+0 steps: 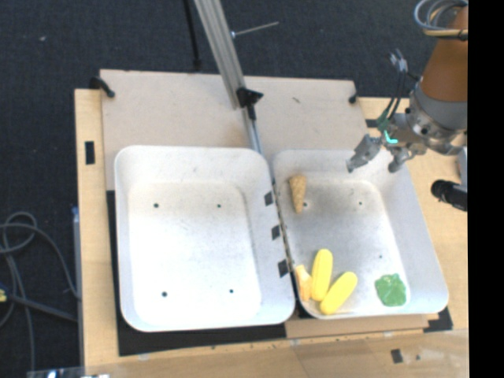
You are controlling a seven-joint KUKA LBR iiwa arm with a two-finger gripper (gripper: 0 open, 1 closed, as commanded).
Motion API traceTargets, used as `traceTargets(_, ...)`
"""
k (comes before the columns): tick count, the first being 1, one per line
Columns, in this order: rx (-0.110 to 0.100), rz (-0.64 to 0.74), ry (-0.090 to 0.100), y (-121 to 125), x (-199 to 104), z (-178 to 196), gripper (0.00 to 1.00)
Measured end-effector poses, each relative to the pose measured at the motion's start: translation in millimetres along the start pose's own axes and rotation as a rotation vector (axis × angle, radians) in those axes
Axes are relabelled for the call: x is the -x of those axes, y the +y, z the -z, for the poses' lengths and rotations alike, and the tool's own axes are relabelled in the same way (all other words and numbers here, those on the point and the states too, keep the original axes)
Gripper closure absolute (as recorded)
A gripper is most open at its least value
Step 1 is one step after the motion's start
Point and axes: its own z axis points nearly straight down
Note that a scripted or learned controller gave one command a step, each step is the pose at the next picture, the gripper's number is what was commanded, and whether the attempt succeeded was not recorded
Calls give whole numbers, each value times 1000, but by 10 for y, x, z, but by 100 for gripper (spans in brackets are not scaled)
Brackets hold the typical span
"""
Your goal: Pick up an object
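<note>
The gripper (pixel 379 157) hangs over the far right corner of the right bin (pixel 409 211). Its two fingers (pixel 361 154) are spread apart, and there is nothing between them. The arm (pixel 445 77) comes in from the right, with its orange band above the gripper.

A tan cone (pixel 298 192) lies in the right bin, to the left of the gripper and a bit nearer the camera, close to the bin's left wall. Two yellow bananas (pixel 331 280) lie side by side, touching, well apart from the gripper at the near end of the bin. A small orange bit (pixel 302 277) sits just left of them. A green lump (pixel 390 290) lies in the near right corner, almost straight toward the camera from the gripper.

The left bin (pixel 126 211) sits far to the gripper's left.
</note>
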Motion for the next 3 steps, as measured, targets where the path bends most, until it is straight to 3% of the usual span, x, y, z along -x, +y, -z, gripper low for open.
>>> traceTargets(1, 3, 1, -2, 6, 2, 20, 0)
traceTargets(3, -2, -4, -2, -38, 167, -1095, 0)
